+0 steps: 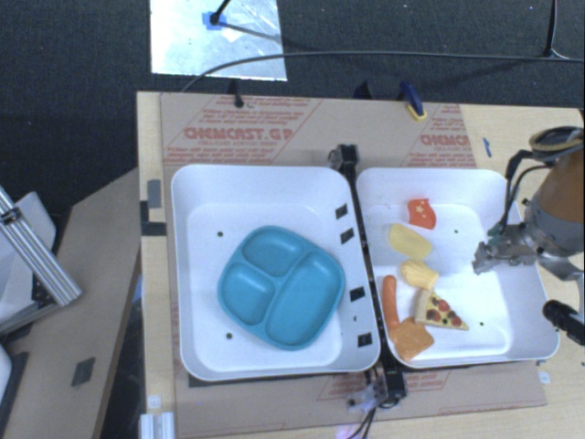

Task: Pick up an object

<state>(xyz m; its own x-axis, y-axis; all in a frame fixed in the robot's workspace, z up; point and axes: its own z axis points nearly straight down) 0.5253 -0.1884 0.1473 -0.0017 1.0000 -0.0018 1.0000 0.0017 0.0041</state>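
The right bin (475, 199) holds several toy foods. A red-orange piece (420, 212) lies at the back, with a pale yellow piece (409, 240) just in front of it. Nearer the front are a corn cob (420, 273), a pizza slice (439, 311), a red sausage (390, 300) and an orange chunk (411, 338). My gripper (486, 258) hangs over the right side of this bin, well to the right of the corn and pizza. Nothing shows between its fingers.
The left bin (206, 195) bears a blue divided plate (281, 284). A black clip strip (358, 245) runs between the two bins. Cardboard (265, 126) lies under both bins. The arm's wrist (558, 208) stands over the right bin's right rim.
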